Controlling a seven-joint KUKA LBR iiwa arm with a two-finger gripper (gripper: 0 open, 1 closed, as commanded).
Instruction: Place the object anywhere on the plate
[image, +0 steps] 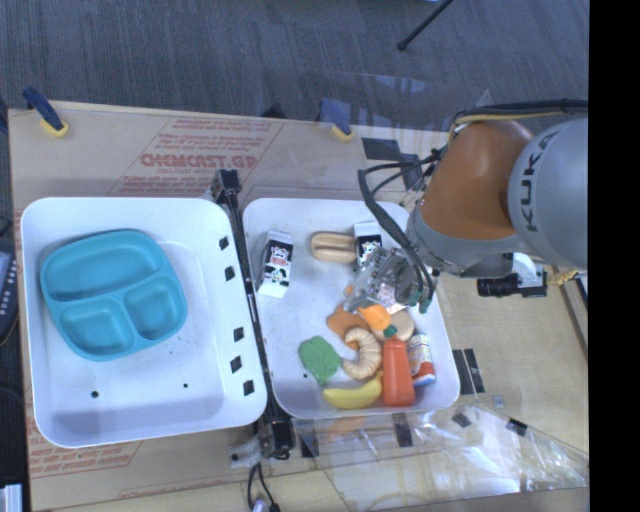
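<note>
Plate in left bin; toys right

**Hidden and cut off**

The arm runs off the right edge and covers the right bin's far right corner. The gripper hides part of the toy pile; its fingers are too muddled to read. A second carton is half hidden behind it. The carton's print is too small to read.

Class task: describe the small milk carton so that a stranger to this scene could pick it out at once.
Find the right bin. The milk carton lies alone near its left wall, apart from the food pile under the gripper. It is a white box with black print, unlike the coloured food.
</note>
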